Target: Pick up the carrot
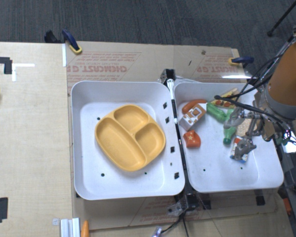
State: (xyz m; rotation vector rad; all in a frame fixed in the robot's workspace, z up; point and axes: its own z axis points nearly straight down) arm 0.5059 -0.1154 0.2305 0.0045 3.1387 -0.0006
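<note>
Left bin: well to the left of the gripper, holds a yellow divided plate, lying flat and turned at a slant.

Right bin: gripper sits low over its right half. Between plate and gripper, along the bin's left side, a small carton printed orange and white, with a tomato just below it.

Carrot: up and to the left of the gripper, well apart from it, in the right bin's upper-left part, partly tucked behind the top of the carton. Long axis runs roughly left-right with a slight tilt; rounded orange end shows at the left (the other end is hidden, so which way the tip points cannot be told).

Just right of the carrot, a green vegetable lies near the gripper's upper left.

Arm: enters from the right, orange band high at the edge, wrist bent downward with cables draped around it. Nothing visible between the fingers; cannot tell whether they are parted or closed.
</note>
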